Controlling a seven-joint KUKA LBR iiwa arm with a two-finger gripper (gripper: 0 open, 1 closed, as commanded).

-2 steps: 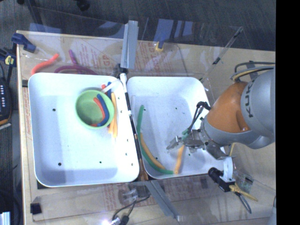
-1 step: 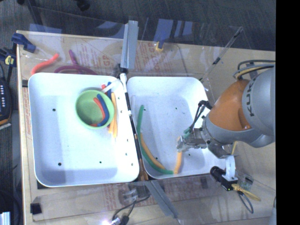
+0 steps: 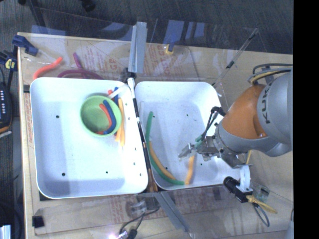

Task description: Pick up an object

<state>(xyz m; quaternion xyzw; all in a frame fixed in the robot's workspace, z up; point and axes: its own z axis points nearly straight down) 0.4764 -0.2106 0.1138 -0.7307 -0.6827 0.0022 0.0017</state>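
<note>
My gripper (image 3: 188,151) hangs low over the right bin (image 3: 174,91), near its front right part, at the end of the grey arm with the orange band (image 3: 244,118). Just under it lies a short orange stick (image 3: 190,171), its upper end right at the gripper; whether they touch is unclear. A long green strip (image 3: 151,143) runs down the bin's left side and curves along the front. A yellow strip (image 3: 160,164) lies beside it.
The left bin (image 3: 55,148) holds a green bowl (image 3: 94,116) with red, blue and orange sticks in and beside it. A divider rail (image 3: 138,133) separates the bins. Cables and small tools lie on the bench behind the left bin.
</note>
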